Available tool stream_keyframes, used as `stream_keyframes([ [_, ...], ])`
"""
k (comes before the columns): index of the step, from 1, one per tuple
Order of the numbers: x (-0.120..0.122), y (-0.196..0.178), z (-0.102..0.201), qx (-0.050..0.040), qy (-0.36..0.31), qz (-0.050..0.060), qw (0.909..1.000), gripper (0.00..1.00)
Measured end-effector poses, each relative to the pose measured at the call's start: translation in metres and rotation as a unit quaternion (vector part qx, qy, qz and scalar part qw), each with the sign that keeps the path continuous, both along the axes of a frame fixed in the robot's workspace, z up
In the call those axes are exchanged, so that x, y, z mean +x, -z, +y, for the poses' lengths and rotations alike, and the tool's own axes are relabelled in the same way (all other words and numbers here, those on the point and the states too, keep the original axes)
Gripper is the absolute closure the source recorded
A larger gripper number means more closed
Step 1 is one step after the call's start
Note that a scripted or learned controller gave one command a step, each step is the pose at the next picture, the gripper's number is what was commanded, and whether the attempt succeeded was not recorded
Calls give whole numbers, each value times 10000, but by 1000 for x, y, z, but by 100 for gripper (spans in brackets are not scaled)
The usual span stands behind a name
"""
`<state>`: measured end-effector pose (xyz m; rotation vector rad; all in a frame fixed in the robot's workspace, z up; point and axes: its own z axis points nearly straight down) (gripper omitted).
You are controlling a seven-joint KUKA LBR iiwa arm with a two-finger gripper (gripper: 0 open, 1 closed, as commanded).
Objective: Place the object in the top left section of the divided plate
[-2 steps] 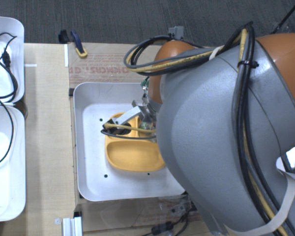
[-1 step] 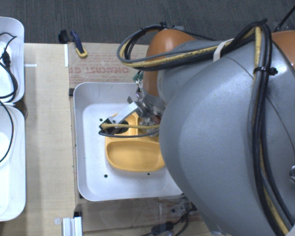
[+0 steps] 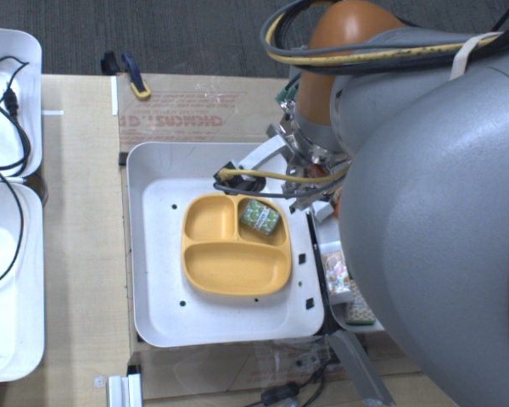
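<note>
A grey arm with an orange band reaches in from the right over a white bin on the bench. A yellow plate lies flat in the middle of the bin, divided into two small sections along its upper side and one wide section below.

A small green object with a pale speckled pattern sits in the small section on the upper right of the plate as the camera sees it, against the ridge that parts the two small sections. The small section to its left and the wide section hold nothing.

The gripper hangs at the bin's upper right corner, just above and to the right of the object. Whether it is released or clenched cannot be told, as the wrist hides it.

A second bin at the left edge holds a black cable. A blue and yellow clamp lies on the brown sheet beyond the bins. A clear packet rests just outside the first bin's right wall.
</note>
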<state>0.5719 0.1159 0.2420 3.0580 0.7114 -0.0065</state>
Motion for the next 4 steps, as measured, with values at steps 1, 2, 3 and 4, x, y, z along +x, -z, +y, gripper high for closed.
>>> stream_keyframes([
  [1, -29, 132, 38, 24, -422, -68, 9991, 100],
  [2, 43, 140, 19, 124, -701, -10, 9975, 100],
  [3, -17, 146, -7, 59, -1479, -78, 9890, 100],
  [4, 72, 68, 14, 8, -1212, -7, 9926, 100],
])
